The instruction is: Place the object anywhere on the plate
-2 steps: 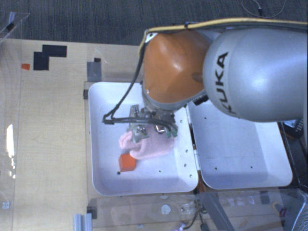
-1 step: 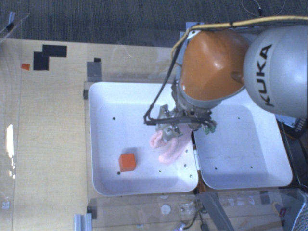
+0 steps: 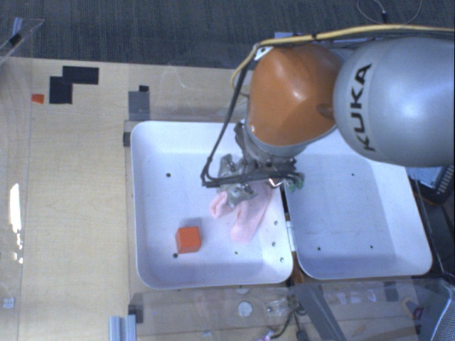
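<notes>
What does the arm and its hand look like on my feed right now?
The arm is glossy silver-grey with KUKA in black letters on its side. An orange band wraps the section above the wrist. A yellow cable runs along the top and a black cable loops down the side. The hand is a small dark grey metal assembly.

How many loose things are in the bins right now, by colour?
Orange: 1, a cube in the left bin.
Pink: 1, a soft floppy item in the left bin, right under the gripper.
Green: 1, a small bit by the gripper at the right bin edge, mostly hidden.
Total: 3
</notes>
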`<state>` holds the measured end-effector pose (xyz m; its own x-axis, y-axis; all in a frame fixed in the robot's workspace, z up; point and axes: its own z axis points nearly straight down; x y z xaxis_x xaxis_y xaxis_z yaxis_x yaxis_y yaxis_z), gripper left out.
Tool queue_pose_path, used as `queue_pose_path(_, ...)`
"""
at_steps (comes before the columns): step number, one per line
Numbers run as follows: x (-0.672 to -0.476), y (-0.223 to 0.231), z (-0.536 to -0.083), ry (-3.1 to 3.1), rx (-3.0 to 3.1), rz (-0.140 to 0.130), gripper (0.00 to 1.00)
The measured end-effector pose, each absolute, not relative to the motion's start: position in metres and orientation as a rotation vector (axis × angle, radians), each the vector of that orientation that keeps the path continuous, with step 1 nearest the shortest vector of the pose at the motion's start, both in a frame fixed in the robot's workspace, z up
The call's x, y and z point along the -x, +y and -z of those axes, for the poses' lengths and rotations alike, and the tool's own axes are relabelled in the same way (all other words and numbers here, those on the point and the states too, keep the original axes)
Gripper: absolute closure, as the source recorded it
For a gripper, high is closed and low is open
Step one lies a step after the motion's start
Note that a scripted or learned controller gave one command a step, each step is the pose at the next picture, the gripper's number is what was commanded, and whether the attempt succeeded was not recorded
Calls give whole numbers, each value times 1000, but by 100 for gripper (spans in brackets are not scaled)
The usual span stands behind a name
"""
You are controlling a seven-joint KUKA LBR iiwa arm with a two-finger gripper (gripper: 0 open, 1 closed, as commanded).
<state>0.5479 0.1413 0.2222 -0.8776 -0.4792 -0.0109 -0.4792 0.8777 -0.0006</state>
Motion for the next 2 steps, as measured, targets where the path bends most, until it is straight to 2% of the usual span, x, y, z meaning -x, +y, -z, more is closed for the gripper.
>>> queue_pose_path(1,-542,187,-250,2916,1119,-5,100)
queue_pose_path(2,-548,156,-241,2666,1624,1,100)
